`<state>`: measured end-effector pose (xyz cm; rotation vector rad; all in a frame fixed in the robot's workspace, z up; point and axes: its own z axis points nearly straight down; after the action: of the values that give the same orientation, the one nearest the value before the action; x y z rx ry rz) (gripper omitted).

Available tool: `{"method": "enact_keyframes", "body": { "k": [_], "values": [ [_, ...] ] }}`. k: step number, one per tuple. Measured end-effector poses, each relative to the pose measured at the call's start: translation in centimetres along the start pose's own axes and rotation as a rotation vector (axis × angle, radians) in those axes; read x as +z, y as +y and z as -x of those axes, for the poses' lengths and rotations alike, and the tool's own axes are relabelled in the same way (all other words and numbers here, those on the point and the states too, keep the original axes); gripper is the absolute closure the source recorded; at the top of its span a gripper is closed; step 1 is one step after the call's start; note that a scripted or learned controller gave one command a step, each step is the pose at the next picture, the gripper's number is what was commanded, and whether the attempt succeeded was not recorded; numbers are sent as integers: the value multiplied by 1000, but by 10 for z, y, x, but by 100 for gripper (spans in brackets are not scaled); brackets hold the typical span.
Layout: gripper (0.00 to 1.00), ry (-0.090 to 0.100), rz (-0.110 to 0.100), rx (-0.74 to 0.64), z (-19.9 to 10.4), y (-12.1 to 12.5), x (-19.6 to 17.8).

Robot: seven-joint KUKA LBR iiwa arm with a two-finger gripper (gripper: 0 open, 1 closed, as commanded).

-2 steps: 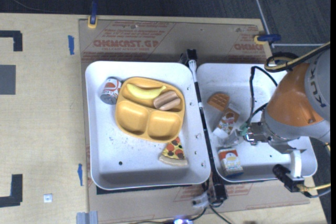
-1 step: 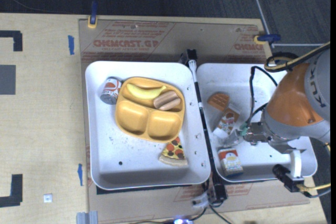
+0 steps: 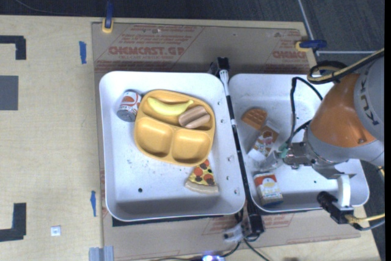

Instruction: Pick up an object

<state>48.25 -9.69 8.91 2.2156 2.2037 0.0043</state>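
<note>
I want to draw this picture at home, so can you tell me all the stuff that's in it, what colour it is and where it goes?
Bins: 2, white, side by side on the bench.
Plate: 1, yellow, with sections, in the left bin.
Banana: 1, yellow, on the plate's top section.
Hot dog: 1, brown and pinkish, on the plate beside the banana.
Can: 1, silver and red, left bin's top left corner.
Pizza slice: 1, yellow with red dots, left bin, below the plate.
Bread: 1, orange-brown, right bin, upper part.
Cartons: 2, white with red, right bin; the other sits above it.
Clamps: 2, blue and yellow, on the board's top edge.
Arm: 1, grey and orange, over the right bin.
Gripper: 1, dark, low in the right bin between the cartons.
</note>
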Motion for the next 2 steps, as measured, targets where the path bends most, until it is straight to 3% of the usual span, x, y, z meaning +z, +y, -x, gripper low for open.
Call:
{"method": "enact_keyframes", "body": {
  "k": [2],
  "values": [
    [0,0,0,-1,0,0,0]
  ]
}}
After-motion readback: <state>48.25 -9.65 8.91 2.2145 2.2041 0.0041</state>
